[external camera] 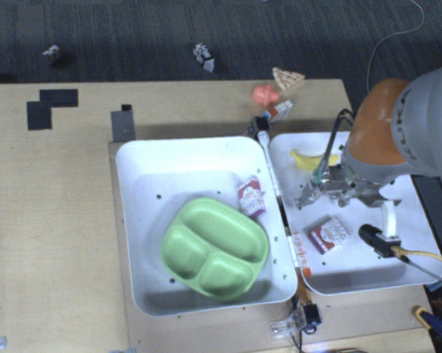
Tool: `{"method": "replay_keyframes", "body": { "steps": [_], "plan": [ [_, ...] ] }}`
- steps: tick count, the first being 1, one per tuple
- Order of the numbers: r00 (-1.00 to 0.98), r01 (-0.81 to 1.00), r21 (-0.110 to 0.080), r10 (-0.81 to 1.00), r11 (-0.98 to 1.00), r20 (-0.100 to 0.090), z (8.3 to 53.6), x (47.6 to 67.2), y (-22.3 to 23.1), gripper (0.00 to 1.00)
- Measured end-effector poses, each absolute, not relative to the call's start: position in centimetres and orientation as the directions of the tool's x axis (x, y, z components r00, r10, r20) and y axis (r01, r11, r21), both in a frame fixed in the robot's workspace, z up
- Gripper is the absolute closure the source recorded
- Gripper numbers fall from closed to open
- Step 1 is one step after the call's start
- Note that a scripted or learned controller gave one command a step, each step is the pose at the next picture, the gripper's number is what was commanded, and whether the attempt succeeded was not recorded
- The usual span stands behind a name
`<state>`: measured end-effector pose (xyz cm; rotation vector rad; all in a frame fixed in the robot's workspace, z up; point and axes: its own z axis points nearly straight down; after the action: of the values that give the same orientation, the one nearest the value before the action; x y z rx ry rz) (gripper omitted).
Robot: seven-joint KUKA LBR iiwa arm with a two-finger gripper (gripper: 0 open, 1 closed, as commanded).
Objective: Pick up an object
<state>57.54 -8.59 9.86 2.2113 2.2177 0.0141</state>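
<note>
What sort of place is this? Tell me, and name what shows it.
Probably a robotics lab set up for grasping trials. A grey arm reaches over two white bins on a wooden bench, holding odd items like a green tray and a banana. Cables run off the bench, and small objects lie on the carpet.

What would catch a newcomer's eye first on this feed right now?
The big green divided plate filling the left bin draws the eye first. Next comes the arm's orange band over the right bin, with the tool low between a banana and a red-and-white packet.
</note>
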Motion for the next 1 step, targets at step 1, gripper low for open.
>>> {"method": "replay_keyframes", "body": {
  "steps": [1],
  "plan": [
    [-0.001, 1.000, 0.010, 1.000, 0.001, -0.001, 8.71, 56.13, -8.36, 0.00]
  ]
}}
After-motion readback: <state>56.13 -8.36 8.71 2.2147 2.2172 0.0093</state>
